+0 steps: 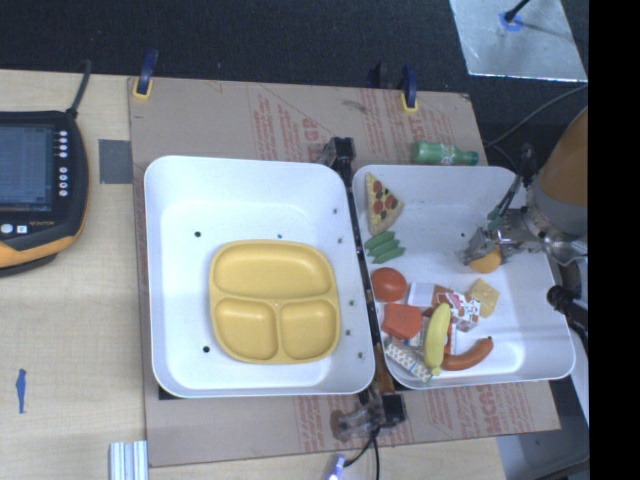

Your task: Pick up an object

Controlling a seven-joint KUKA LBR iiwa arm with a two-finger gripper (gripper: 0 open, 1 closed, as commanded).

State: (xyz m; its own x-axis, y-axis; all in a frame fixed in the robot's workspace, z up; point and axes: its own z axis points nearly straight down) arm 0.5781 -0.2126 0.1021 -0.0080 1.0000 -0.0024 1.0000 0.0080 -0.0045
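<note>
The claw (487, 247) sits low in the right bin (445, 193), near its right wall, pinching a small orange piece (485, 261). Toward the front edge lie a banana (437, 336), sausage (466, 354), tomato (389, 285) and pizza slice (381, 201). The left bin (175, 268) carries a yellow tray (273, 300).

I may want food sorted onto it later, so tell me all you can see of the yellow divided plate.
The yellow divided plate is a rounded-corner rectangle of what looks like matte plastic, with one long compartment along its far side and two smaller ones nearer the camera. It lies flat, right way up, near the middle of the left white bin, touching only the bin's floor.
</note>
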